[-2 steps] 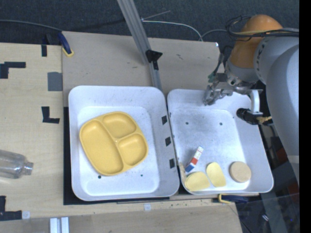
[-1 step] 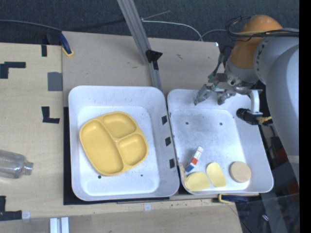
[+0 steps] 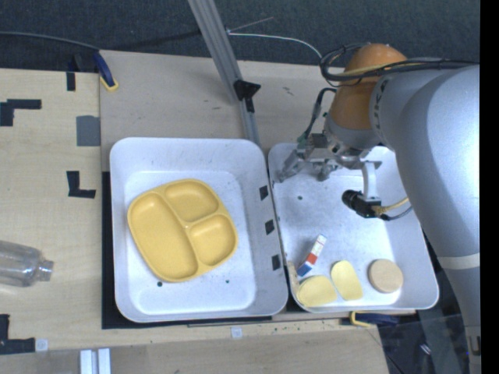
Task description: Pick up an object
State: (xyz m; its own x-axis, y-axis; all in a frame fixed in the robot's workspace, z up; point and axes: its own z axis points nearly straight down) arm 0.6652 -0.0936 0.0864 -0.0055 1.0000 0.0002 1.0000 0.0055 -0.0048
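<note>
1. At the far left edge of the bench, a clear plastic bottle (image 3: 22, 263) lies on its side on the wooden surface, well apart from both bins.
2. The left bin (image 3: 125, 162) holds a yellow divided plate (image 3: 182, 228) with three compartments; it lies flat, a little left of the bin's middle, and nothing rests on it.
3. A slanted metal rail (image 3: 221, 49) runs from the far edge of the scene down toward the gap between the two bins.
4. The right bin (image 3: 425, 287) carries all the small objects along its near edge. Leftmost is a small tube with a red and blue label (image 3: 313, 255), lying tilted near the bin's near left corner.
5. Just near and right of the tube are two pale yellow pieces: a flat yellow slice (image 3: 316, 291) and a yellow oval piece (image 3: 347, 279), which touch or almost touch each other.
6. Right of those, a tan round disc (image 3: 385, 275) lies near the bin's near right corner, just beside the oval piece.
7. The gripper (image 3: 312, 164) hangs over the far left part of the right bin, well apart from the objects. Whether its fingers are open or closed cannot be told from this angle; nothing shows between them.
8. The grey arm (image 3: 444, 154) with its orange band (image 3: 359, 92) fills the right side, covering the bin's far right part.
</note>
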